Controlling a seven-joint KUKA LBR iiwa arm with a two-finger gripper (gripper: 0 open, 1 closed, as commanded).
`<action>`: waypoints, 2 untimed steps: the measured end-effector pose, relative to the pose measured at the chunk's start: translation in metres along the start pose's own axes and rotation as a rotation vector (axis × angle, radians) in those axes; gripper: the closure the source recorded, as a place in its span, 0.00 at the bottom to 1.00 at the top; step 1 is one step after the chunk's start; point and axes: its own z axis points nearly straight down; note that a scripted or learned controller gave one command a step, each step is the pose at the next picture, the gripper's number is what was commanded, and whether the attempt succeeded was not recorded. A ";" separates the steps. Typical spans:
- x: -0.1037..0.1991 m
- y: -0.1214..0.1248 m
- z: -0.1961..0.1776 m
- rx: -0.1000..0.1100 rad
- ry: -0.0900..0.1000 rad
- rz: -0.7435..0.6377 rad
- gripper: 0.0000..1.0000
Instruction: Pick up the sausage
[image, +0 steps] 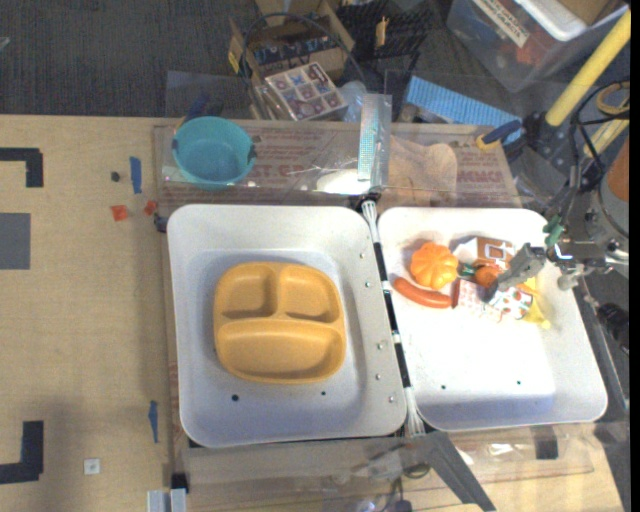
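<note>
The sausage is a reddish-orange curved link lying in the right bin, near its left wall and just below a small orange pumpkin. My gripper comes in from the right, low over a cluster of toy foods in the upper middle of that bin. It is about seventy pixels to the right of the sausage and not touching it. A small orange item sits right at the gripper's tip.
The left bin holds a yellow divided plate. A white and red carton and a yellow piece lie beside the gripper. A teal bowl stands behind the bins.
</note>
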 end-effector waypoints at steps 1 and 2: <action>0.016 0.022 0.177 -0.003 0.002 0.407 0.00; 0.041 0.065 0.167 0.001 0.001 0.243 0.00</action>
